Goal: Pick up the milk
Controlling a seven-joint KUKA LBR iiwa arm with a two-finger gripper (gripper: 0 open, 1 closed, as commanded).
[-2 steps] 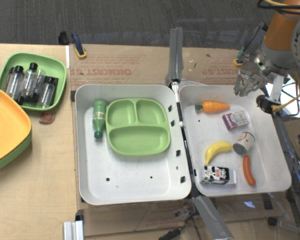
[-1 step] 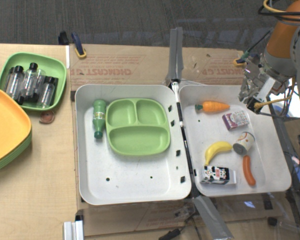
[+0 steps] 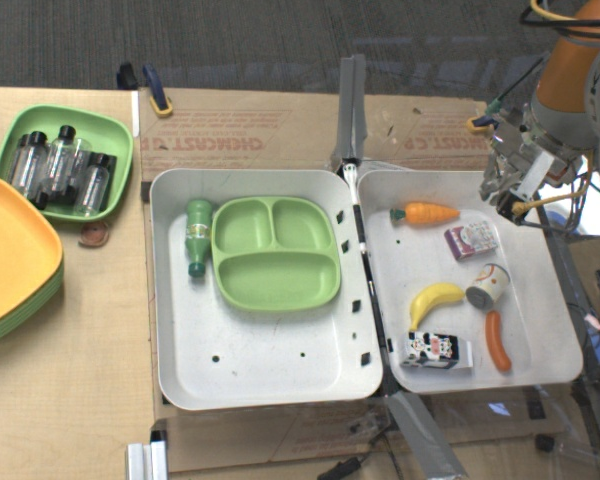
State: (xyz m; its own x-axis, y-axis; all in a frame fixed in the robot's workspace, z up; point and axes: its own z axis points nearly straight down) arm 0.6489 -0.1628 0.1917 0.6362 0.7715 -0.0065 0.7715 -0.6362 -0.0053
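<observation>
Bench [image 3: 70,388]: we see 2 white bins side by side.
Right bin [image 3: 540,368]: milk carton [image 3: 436,350] lies at its near edge, just below the banana [image 3: 433,301].
Arm [image 3: 570,68]: we judge the approach not begun; next, descend over the carton.
Gripper [image 3: 507,186]: over the far right corner, well apart from the carton; grip state, we cannot tell.

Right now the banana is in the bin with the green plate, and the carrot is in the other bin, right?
Not quite. The camera view shows the banana in the right bin, together with the carrot. The green plate sits in the left bin.
</observation>
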